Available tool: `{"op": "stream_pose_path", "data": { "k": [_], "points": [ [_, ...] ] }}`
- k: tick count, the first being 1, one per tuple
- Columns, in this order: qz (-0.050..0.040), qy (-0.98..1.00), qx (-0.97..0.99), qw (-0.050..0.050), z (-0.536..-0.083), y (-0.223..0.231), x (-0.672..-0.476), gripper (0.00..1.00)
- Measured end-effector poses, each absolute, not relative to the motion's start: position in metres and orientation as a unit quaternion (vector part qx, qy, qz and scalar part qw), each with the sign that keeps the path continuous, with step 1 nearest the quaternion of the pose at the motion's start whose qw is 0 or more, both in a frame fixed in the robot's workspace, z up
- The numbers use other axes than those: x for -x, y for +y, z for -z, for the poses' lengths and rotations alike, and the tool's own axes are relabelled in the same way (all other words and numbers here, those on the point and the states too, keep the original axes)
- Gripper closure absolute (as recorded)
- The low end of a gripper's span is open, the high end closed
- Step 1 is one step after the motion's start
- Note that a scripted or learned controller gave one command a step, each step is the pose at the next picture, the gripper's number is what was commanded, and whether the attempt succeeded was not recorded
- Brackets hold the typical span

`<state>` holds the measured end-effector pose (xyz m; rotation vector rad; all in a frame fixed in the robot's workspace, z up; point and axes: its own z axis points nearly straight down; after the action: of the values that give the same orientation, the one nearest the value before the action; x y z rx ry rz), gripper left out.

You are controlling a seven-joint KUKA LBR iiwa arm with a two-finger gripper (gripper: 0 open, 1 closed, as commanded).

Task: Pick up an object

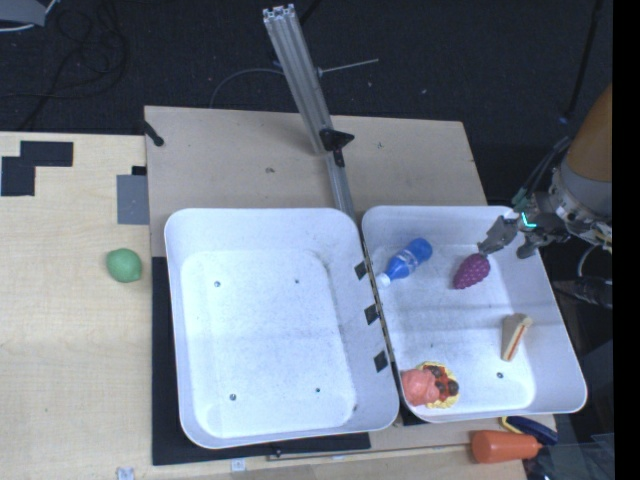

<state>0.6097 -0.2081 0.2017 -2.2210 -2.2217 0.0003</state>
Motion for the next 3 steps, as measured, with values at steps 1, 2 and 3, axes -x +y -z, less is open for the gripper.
{"op": "stream_pose_path", "data": {
  "k": [1, 2, 3],
  "points": [
    [-0.0001, -0.707, 0.707, 0.000, -0.202, -0.208, -0.610, 0.00],
    [-0.0010, -0.707, 0.707, 0.002, -0.155, -0.200, -0.610, 0.00],
    [-0.0012, -0.707, 0.707, 0.002, -0.092, -0.203, -0.608, 0.00]
  ]
}}
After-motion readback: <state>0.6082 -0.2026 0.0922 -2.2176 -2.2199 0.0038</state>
